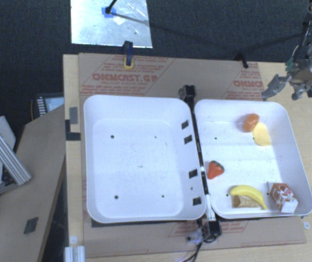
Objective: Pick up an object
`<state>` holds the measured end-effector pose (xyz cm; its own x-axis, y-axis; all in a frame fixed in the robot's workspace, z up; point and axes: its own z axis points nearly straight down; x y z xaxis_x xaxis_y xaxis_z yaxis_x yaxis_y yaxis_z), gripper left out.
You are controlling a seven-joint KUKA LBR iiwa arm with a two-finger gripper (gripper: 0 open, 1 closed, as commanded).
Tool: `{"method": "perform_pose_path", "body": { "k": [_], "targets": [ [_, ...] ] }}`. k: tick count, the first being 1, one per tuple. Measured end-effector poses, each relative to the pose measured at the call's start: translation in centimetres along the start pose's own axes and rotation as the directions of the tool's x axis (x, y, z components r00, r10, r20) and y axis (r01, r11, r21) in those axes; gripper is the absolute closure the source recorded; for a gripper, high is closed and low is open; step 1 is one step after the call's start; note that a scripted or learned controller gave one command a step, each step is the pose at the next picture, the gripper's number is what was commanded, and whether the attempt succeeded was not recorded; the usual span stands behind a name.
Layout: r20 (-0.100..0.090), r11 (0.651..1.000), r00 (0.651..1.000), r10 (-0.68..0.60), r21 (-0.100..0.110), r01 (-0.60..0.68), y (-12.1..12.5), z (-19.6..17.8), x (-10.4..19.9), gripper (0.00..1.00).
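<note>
You see the gripper (286, 89) above the right bin's (292, 130) far corner, fingers spread and grasping nothing; that bin holds six objects: one orange (250, 122), one lemon (262, 135), one strawberry (215, 169), one banana (248, 192), one bread piece (243, 202), one small box (283, 197).

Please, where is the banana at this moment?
The banana lies in the right bin, near its front edge, over a brown item and left of a small box.
</note>
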<state>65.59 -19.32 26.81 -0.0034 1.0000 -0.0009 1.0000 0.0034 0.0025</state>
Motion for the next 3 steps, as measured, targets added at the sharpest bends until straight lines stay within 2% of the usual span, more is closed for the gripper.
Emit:
{"method": "perform_pose_path", "body": {
  "k": [1,2,3],
  "targets": [
    [-0.002,1.0,1.0,0.003,0.008,-0.003,0.3,12.6,-1.3,0.0],
    [-0.002,1.0,1.0,0.002,0.006,-0.002,-1.0,18.7,-1.2,0.0],
    [0.001,1.0,1.0,0.001,-0.003,-0.001,-0.7,17.2,-1.3,1.0]
  ]
}}
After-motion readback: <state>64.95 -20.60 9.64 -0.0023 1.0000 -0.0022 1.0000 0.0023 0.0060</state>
